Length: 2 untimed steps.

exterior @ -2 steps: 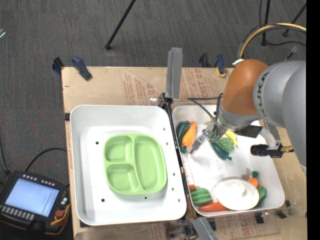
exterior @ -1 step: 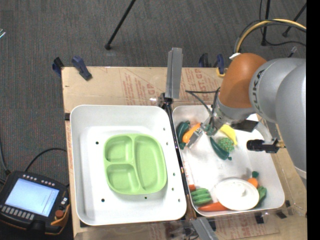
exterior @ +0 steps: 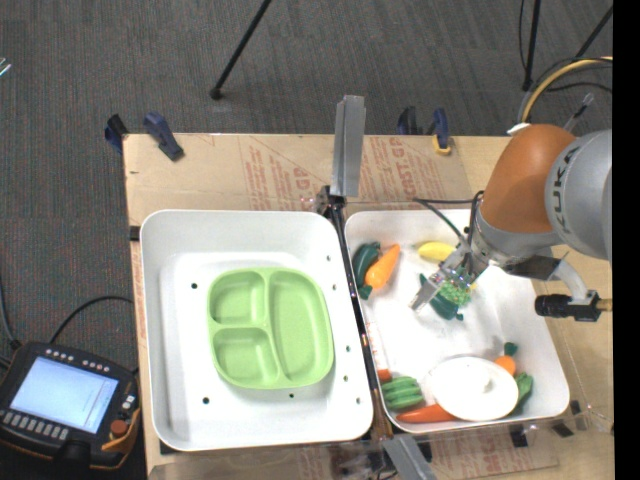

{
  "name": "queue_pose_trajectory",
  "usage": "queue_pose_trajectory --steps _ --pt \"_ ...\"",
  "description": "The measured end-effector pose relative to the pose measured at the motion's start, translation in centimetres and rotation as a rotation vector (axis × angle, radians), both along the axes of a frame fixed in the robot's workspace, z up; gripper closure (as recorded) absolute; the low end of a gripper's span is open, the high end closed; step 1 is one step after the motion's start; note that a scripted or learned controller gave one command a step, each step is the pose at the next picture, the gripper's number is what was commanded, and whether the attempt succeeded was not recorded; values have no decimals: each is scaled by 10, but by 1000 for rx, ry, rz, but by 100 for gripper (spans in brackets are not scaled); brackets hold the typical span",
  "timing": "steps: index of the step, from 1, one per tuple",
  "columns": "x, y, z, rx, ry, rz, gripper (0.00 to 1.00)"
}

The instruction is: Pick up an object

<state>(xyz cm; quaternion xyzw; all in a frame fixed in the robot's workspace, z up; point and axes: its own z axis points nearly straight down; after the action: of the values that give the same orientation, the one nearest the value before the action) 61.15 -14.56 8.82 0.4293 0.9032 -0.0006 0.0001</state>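
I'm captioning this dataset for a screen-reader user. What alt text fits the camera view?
A grey and orange robot arm reaches from the right, its gripper low over a green object in the right white bin, among toy vegetables and a white plate. The left white bin holds a green divided tray.

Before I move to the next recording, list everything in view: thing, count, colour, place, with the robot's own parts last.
Bins: two, white, side by side on the bench.
Divided tray: one, light green, three compartments, in the left bin.
Round plate: one, white, right bin, near edge.
Carrot: one, orange, right bin, far left corner, beside a dark green toy vegetable.
Yellow toy: one, right bin, far side.
Green and orange toys: a cluster, right bin's near left corner.
Toys past the plate: orange and green, partly hidden.
Teach pendant: one, dark, floor at left.
Clamps: blue, bench's far edge.
Arm: grey, orange band, from the right.
Gripper: over the right bin, on a green toy.
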Motion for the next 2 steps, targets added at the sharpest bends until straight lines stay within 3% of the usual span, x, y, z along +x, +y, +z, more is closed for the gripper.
queue_pose_trajectory --steps 1,2 --pt "-24 -2 -1 3 2 -121 0" --pt "-24 -2 8 4 2 -119 100"
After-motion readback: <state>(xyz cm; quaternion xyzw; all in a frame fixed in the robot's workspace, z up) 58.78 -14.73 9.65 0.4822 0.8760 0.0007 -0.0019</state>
